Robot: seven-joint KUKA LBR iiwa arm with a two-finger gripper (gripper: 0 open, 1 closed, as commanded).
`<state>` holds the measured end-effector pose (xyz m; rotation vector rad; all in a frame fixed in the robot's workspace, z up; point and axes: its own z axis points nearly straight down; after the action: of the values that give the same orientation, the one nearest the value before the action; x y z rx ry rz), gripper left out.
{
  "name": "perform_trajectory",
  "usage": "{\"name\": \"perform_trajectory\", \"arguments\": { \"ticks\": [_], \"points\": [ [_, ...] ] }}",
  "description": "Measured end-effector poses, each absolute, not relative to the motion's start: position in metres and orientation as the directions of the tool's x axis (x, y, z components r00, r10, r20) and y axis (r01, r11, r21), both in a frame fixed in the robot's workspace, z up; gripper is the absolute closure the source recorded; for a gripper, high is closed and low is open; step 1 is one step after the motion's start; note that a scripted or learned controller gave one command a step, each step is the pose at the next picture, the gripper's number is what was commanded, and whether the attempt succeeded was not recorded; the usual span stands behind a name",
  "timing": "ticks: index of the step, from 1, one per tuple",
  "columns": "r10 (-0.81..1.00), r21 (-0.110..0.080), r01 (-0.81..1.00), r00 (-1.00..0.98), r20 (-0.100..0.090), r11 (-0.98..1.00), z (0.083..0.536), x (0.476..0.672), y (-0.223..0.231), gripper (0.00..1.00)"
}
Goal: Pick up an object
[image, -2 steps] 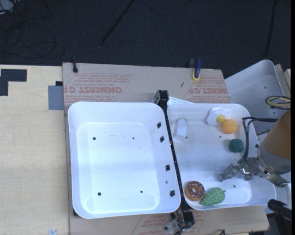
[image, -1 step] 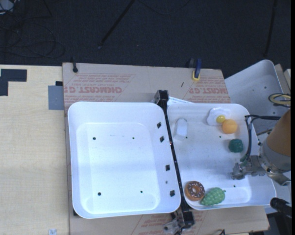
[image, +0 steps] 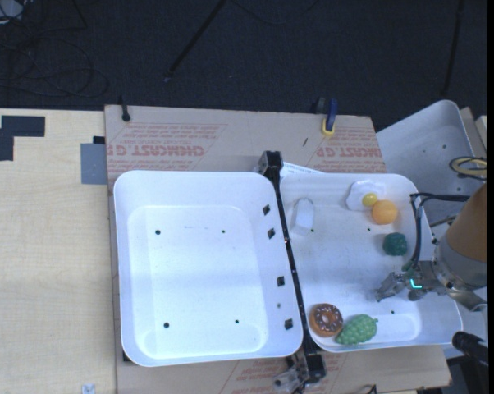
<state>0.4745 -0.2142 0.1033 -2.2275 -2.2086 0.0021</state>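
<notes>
Gripper (image: 392, 288) hangs low in the right bin (image: 329, 245), state unclear; the green toy (image: 356, 329) nearby looks light, knobbly — pinch its middle.

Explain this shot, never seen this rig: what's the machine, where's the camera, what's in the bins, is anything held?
One fixed camera looks down at a slant on two shallow white bins. The grey arm with an orange band reaches in from the right; its gripper sits low over the right bin. I see nothing between its fingers. That bin holds an orange ball, a fried-egg toy, a dark green lump, a donut, a light green bumpy piece and a pale clear item. The left bin sits beside it.
</notes>
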Motion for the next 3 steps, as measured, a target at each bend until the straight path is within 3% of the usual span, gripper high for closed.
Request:
{"name": "perform_trajectory", "arguments": {
  "ticks": [1, 2, 3],
  "points": [
    [1.0, -0.006, 1.0, 0.012, 0.003, -0.012, 0.1131, 0.4741, -0.215, 1.0],
    [1.0, -0.006, 1.0, 0.015, 0.003, -0.015, 0.1126, 0.4739, -0.2151, 0.0],
    [1.0, -0.007, 1.0, 0.017, 0.004, -0.017, 0.1224, 0.4737, -0.2159, 1.0]
  ]
}}
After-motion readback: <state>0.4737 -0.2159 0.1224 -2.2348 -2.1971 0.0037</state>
